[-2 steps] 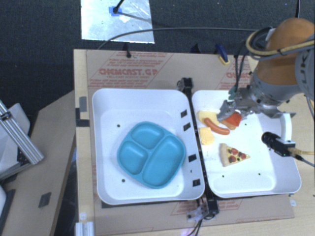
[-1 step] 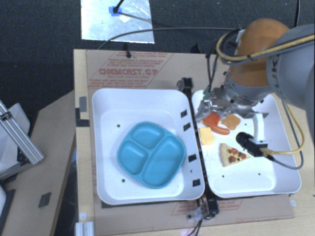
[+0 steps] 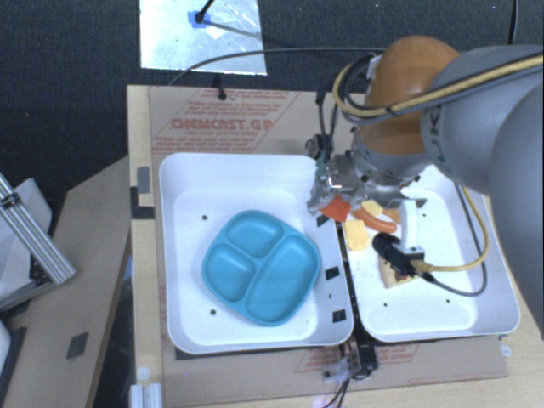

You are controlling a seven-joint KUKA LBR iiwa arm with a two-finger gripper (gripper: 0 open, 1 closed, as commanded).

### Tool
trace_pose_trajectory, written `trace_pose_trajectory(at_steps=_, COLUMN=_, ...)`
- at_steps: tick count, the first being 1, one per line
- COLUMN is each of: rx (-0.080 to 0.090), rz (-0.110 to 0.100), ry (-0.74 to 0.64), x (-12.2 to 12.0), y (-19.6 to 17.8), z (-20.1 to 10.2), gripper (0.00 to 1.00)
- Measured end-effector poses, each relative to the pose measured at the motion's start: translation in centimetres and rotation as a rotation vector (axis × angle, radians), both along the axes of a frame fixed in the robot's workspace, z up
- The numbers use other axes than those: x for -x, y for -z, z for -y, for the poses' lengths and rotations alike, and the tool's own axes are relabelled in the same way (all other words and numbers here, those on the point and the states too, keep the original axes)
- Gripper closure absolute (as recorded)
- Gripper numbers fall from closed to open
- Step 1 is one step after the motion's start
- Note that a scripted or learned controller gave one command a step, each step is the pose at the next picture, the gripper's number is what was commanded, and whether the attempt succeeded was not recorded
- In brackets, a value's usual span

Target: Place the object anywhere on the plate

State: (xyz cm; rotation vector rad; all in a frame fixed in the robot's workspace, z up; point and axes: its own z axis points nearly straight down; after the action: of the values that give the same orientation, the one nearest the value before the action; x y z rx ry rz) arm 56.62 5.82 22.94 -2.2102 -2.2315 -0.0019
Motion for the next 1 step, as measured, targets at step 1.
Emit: trace_pose_trajectory(at_steps=1, rx=-0.001, rz=0.003, ry=0.0, x=-1.38, y=-0.62, z=-4.69, gripper=1.0)
